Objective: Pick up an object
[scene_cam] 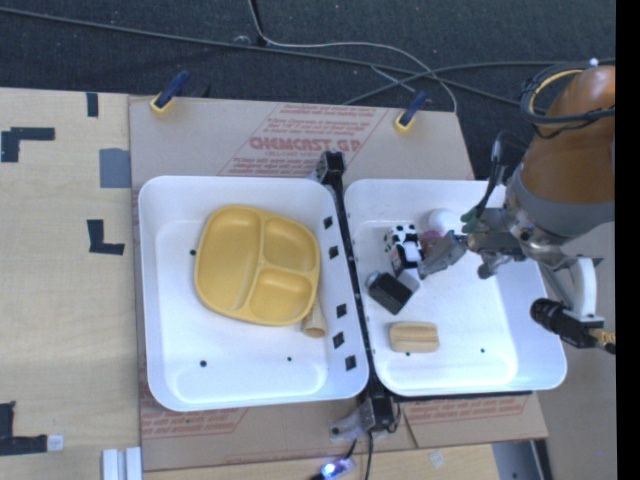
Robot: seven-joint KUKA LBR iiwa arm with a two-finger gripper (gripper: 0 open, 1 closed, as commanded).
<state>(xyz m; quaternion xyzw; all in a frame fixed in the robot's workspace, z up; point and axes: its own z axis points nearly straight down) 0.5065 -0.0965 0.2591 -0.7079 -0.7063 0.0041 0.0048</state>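
Partly hidden under the grey gripper (432,258): a small pale pink-white object (437,222), shape unclear. Tucked beneath the yellow divided plastic plate (257,265): a tan cone-like piece (314,320).

Grey arm (565,158) reaching in from right, claw (437,256) angled low leftward

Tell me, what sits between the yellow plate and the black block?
In the camera view, the black divider where the two bins meet lies between the yellow plate and the black block.
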